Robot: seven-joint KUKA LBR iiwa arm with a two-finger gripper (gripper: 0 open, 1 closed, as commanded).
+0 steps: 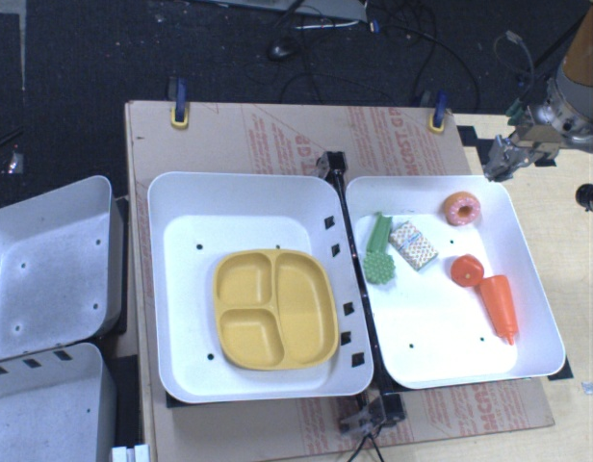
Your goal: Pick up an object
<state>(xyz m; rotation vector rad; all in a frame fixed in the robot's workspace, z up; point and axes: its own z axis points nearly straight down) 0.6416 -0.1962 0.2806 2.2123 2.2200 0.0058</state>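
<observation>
The right bin [528,349] holds a pink donut [461,209], a red tomato-like ball [467,270], an orange carrot-shaped bottle [501,307], a small patterned box [413,244] and a green brush [378,250]. My gripper [501,159] hangs at the upper right, just beyond the right bin's far corner, above and to the right of the donut. Nothing shows between its fingers.
The left bin [176,219] holds a yellow divided plate [275,308]. Two yellow clamps [180,114] pin the cardboard base at the back edge. Spare white bins [46,258] lie at the far left. Cables trail across the dark floor behind.
</observation>
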